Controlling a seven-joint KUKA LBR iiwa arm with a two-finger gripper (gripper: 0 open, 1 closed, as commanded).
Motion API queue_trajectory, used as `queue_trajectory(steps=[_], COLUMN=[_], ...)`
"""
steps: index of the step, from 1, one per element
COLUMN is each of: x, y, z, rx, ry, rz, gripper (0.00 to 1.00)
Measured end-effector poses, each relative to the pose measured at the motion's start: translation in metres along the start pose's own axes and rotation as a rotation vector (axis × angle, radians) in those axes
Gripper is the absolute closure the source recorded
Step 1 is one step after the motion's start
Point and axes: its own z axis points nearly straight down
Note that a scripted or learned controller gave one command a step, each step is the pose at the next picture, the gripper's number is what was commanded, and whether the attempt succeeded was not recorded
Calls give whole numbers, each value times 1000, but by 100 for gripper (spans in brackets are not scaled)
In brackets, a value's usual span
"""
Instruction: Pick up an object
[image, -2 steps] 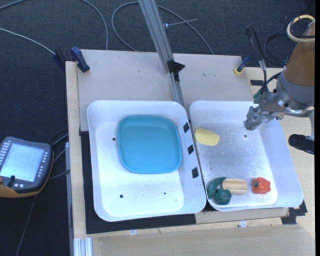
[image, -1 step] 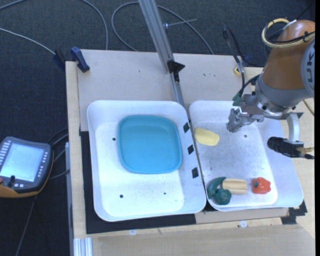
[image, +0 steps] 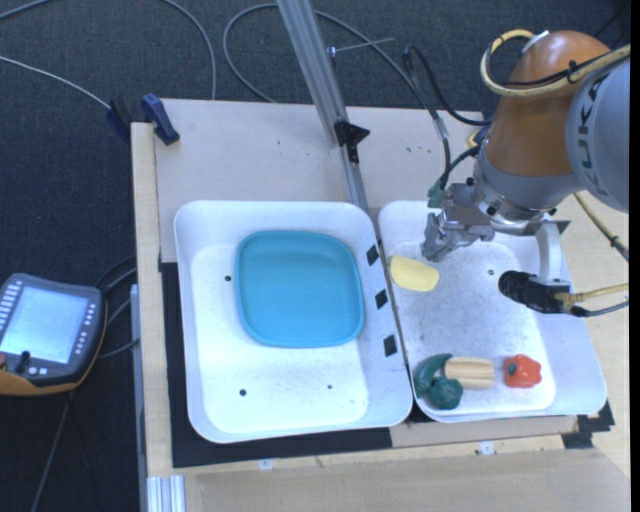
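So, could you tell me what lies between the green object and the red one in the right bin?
A tan cylindrical block lies between the green object and the red object, seen in the camera view.

One fixed camera looks down at a slant from above the bench (image: 250, 140), far enough to take in both white bins (image: 200, 300) and some dark floor (image: 60, 150); the arm (image: 545, 110) enters from the right

Plate (image: 300, 288) in left bin (image: 200, 330); toys (image: 478, 372) in right.
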Motion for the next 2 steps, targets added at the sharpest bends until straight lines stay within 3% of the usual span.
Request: queue_trajectory(steps=[1, 2], x=[59, 111], y=[2, -11], z=[-5, 2], rx=[1, 2], ry=[0, -1], rz=[0, 1], gripper=[100, 100])
